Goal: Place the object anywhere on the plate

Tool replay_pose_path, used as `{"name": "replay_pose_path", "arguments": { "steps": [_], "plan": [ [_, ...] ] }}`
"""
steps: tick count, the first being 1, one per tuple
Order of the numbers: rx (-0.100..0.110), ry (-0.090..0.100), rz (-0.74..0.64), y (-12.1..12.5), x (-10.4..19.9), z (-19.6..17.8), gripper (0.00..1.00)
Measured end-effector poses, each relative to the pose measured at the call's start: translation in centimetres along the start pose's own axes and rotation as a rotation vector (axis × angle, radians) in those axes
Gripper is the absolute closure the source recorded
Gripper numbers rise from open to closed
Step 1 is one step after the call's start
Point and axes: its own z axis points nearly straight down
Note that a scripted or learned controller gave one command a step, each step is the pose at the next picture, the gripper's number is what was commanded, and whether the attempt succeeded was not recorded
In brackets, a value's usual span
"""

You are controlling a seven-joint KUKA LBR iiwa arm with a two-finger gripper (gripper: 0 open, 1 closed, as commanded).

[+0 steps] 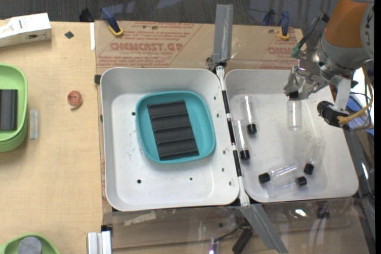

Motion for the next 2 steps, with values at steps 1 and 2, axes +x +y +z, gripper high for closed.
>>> {"name": "replay_pose_path", "arguments": {
  "steps": [1,2],
  "plan": [
    [0.0,0.0,0.0,0.0,0.0,0.0,0.0],
    [-0.004,0.0,-0.194,1.1,-8.2,-2.5,0.0]
  ]
}}
